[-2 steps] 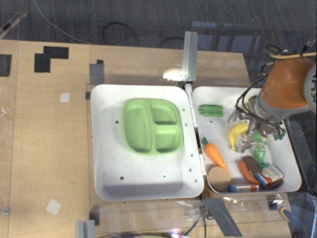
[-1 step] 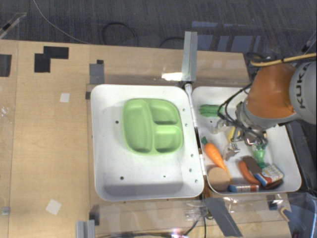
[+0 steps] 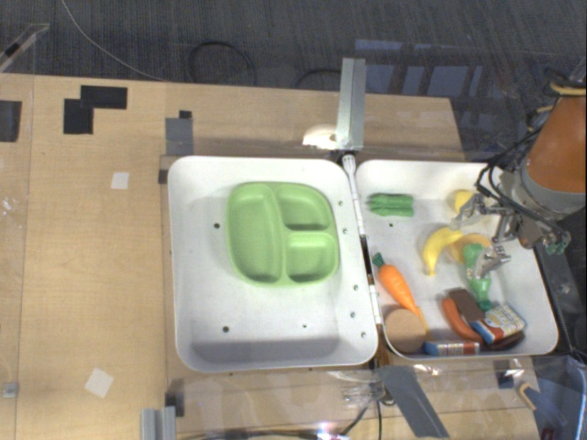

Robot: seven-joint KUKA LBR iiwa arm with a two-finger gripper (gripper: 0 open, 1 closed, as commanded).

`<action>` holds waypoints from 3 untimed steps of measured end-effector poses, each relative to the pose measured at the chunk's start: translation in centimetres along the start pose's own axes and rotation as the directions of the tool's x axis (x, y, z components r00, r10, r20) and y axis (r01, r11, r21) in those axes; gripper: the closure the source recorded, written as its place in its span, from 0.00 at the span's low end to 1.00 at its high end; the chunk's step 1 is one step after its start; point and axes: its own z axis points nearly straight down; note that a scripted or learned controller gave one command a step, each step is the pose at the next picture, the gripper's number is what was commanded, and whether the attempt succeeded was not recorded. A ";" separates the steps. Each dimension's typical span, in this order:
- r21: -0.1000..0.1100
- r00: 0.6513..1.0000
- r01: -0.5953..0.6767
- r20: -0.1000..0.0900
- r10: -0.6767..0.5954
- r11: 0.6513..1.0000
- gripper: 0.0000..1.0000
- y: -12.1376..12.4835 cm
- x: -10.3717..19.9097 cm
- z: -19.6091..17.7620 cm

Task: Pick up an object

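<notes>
End effector (image 3: 484,236) hangs low over right bin (image 3: 541,333), above banana (image 3: 438,246) and a green piece (image 3: 474,253); can't tell if it's apart, together or clamped on anything. To do this well: drop straight onto one item, banana looks easiest, stay off bin wall. Counts: two bins, one green tray (image 3: 280,233) in left bin (image 3: 197,337), one carrot (image 3: 398,287), one green bean bundle (image 3: 391,205), one banana, cluttered pile bottom right, not countable

Arm (image 3: 561,149) at right, gripper (image 3: 484,236) pointing down
</notes>
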 end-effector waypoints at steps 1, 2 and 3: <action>0.005 0.999 0.006 0.032 -0.006 1.000 0.00 0.2 0.7 2.7; -0.002 0.997 0.076 0.008 -0.076 0.997 0.00 4.6 1.7 4.1; -0.004 1.000 0.022 0.002 -0.022 1.000 0.00 7.8 0.6 4.2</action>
